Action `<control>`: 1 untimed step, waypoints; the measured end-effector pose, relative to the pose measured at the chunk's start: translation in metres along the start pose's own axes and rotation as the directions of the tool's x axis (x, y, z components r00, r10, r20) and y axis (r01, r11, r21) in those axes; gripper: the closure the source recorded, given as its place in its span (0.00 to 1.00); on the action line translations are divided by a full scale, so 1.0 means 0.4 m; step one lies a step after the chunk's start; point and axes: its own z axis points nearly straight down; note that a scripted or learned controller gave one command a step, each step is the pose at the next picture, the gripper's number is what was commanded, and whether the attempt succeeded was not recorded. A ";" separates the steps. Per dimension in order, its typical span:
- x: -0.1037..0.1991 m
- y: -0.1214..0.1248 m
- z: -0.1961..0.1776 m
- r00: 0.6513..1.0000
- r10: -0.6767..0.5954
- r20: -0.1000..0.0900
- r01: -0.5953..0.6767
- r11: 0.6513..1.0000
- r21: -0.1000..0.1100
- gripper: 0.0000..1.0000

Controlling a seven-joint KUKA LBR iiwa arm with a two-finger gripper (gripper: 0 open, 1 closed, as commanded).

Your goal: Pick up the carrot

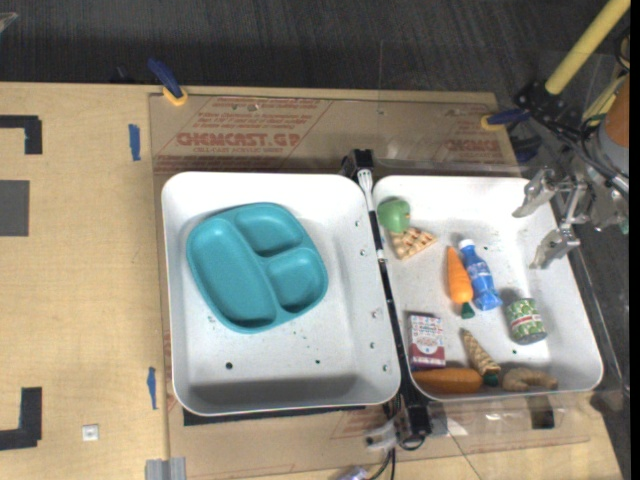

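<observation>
Lying in the right bin [575,288], the carrot [458,276] touches a blue bottle [480,278]. Likely light, rigid, smooth plastic; its tapered body suits a grasp across the thick middle. The gripper [551,226] hovers near the bin's right wall, fingers spread, empty.

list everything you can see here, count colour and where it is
divided plate: 1, teal, in the left bin
left bin: 1, white, left half of bench
right bin: 1, white, right half of bench
carrot: 1, orange, middle of right bin, beside the bottle
bottle: 1, blue with white cap, right of carrot
apple: 1, green, far left corner of right bin
waffle: 1, tan, just below the apple
can: 1, green label, right side
small carton: 1, red and white, near left
sausage: 1, orange-brown, near edge
gripper: 1, metallic, over the right bin's far right corner
</observation>
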 end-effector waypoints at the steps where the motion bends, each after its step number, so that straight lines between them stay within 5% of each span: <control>1: -0.030 0.172 0.263 0.997 0.072 0.003 -0.072 0.997 -0.002 0.00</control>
